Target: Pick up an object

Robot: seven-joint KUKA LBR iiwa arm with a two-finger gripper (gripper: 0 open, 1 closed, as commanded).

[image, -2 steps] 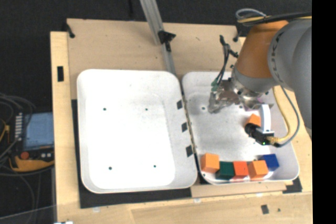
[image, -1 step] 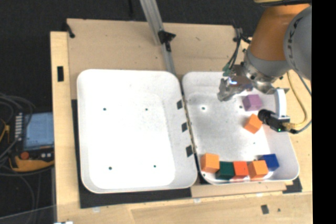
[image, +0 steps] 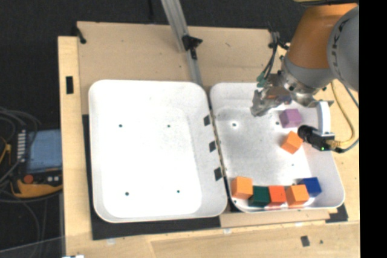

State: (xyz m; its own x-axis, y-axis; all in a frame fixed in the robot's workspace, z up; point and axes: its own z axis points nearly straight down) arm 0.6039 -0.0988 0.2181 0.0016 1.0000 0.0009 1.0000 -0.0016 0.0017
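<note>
The right bin holds several small blocks. A purple block lies near its upper right, with an orange block just below it. Along the near wall sit an orange block, a green block, two more orange blocks and a blue block. My gripper hangs over the upper middle of the right bin, left of the purple block, pointing down. I see nothing between it and the bin floor.
The left bin lies beside the right one, with black clips along the shared edge. A metal pole slants up from the back of the bench. Cables and a blue box sit off the bench at left.
</note>
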